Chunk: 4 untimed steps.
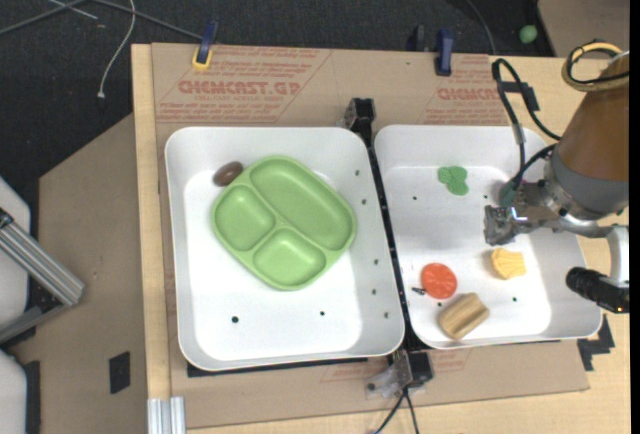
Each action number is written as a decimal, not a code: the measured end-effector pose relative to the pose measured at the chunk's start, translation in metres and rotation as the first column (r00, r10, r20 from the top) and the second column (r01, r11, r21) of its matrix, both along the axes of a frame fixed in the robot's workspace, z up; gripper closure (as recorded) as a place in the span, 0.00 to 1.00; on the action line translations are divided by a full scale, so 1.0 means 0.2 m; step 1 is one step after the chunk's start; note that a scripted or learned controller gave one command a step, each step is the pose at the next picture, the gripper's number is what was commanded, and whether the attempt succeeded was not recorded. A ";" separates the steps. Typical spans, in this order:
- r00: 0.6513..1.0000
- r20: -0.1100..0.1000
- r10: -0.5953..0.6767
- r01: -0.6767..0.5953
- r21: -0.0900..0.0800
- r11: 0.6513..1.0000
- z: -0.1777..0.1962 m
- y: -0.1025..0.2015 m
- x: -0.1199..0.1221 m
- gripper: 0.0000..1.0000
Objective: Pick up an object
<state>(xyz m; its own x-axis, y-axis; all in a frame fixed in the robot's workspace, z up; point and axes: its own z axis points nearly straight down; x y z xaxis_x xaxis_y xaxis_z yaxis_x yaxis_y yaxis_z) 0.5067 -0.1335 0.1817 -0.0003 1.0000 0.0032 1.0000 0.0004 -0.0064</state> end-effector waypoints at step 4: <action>1.000 0.012 -0.001 0.001 -0.005 1.000 -0.16 -0.01 0.03 1.00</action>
